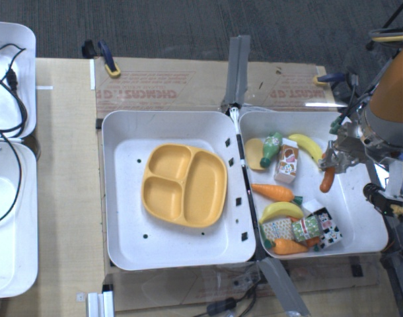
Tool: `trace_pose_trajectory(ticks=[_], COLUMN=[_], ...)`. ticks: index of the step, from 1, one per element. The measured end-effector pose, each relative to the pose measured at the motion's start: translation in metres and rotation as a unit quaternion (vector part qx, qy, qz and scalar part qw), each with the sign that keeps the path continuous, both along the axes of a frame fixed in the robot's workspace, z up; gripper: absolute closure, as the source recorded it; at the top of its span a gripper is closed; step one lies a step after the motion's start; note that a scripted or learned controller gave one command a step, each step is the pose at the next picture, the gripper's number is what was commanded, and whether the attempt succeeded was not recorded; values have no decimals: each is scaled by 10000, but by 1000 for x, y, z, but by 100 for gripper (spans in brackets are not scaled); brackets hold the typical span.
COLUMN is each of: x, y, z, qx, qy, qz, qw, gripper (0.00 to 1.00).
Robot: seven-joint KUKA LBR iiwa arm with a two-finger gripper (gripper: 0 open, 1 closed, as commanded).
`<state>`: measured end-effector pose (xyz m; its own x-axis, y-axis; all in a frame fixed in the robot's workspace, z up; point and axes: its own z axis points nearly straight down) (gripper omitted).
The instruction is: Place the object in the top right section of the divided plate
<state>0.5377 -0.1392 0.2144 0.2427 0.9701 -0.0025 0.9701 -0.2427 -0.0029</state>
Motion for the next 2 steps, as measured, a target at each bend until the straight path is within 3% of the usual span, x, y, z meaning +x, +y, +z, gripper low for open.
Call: trace_pose_trajectory(ticks=[1, 2], x=[20, 55], y=[75, 167], z=[27, 60], qx=[4, 3], qy=[-5, -6], qz=[973, 1465], qw=[9953, 9892], gripper=[100, 100])
